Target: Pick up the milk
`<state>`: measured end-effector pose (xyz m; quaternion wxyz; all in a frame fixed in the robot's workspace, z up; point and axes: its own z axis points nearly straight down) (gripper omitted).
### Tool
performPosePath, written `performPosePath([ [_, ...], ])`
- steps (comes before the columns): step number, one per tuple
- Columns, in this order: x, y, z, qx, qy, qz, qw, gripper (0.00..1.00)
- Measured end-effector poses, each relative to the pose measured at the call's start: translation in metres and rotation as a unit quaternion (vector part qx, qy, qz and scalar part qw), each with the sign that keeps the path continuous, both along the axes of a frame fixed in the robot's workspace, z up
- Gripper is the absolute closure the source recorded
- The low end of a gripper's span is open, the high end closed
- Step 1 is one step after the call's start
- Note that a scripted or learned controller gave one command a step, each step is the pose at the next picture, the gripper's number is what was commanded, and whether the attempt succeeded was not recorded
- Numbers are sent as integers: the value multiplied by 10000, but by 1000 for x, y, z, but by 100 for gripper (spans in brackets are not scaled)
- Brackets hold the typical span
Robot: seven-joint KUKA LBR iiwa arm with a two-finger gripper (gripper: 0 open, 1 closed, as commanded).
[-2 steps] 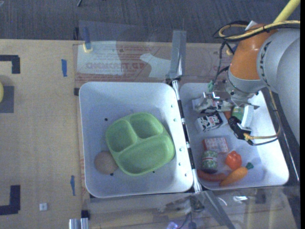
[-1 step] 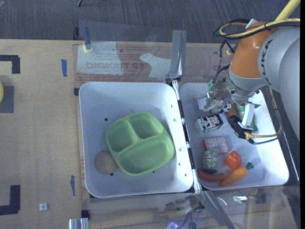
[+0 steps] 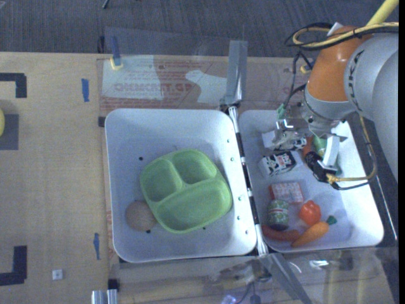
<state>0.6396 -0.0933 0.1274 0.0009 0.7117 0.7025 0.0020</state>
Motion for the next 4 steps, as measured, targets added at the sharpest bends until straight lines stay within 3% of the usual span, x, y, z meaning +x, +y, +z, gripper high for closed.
performPosePath([
  [1,-82,41,54,-2,57,538,9985,100],
  [2,-118,106,83,-8,63,379,9993,100],
  [3,-101,44,54,-2,53,1549,9879,100],
  [4,-130,104,54,1,54,2806,9598,100],
])
